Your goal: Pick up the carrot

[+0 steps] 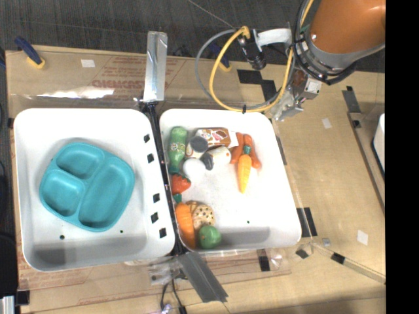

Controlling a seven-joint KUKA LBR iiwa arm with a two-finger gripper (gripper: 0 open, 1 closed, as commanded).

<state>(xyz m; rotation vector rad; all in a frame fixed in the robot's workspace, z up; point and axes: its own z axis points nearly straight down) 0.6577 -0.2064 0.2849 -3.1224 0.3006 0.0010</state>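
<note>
While the arm hangs above the far right corner of the bench, the two white bins lie side by side below it, seen from above at a slant.

Near edge of right bin: a green round toy fruit (209, 236) sits against the near wall, touching an orange toy vegetable (184, 222) just to its left, with a speckled tan piece (202, 213) just behind them.

Left wall of right bin: a small red toy (180, 183) lies against the divider between the bins.

Left bin: the left bin (29, 142) holds a teal plate (87, 186) with three compartments, resting flat near the middle.

Middle of right bin: the right bin (278, 201) has a white rounded toy (194, 167) left of centre, with a dark grey piece (207, 161) touching it.

Carrot: the carrot (243, 172) lies right of centre in the right bin, a yellow-orange cone with its tip pointing toward the near side and a small green top at its far end. It touches a cluster of red-orange pieces (251, 150) just behind and beside it.

Far side of right bin: a green toy vegetable (177, 146) stands near the far left corner, and a small printed box (214, 136) lies just to its right.

Gripper: the gripper (291, 106) hangs past the far right corner of the right bin, over the bench, well apart from the carrot. I cannot tell how its jaws stand.

Arm: the arm (344, 18), grey with a large orange section, fills the far right corner, and yellow and grey cables (222, 51) loop to its left.
</note>
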